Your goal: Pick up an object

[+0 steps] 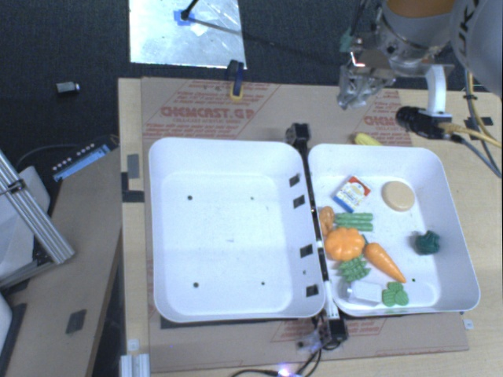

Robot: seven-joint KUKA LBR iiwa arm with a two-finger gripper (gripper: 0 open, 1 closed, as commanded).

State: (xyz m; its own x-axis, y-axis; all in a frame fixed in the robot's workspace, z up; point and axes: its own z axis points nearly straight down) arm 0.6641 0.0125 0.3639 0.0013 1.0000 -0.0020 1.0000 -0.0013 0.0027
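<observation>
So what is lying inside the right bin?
The right bin holds an orange pumpkin, a carrot, green beans, a small carton, a tan disc and a dark green piece. Anything underneath is hidden.

Left bin [169,210] open — right bin [448,210] toys crowd near divider.

The gripper [360,91] is hanging above the bench beyond the right bin [449,187], well apart from its contents — a pumpkin [344,243], carrot [385,261], small carton [353,192], round biscuit [398,195] and broccoli [427,243]. The left bin [228,155] is sitting just beside it.

Toy carrot [384,261] lies flat beside orange pumpkin [344,243] in right bin [448,203].
</observation>
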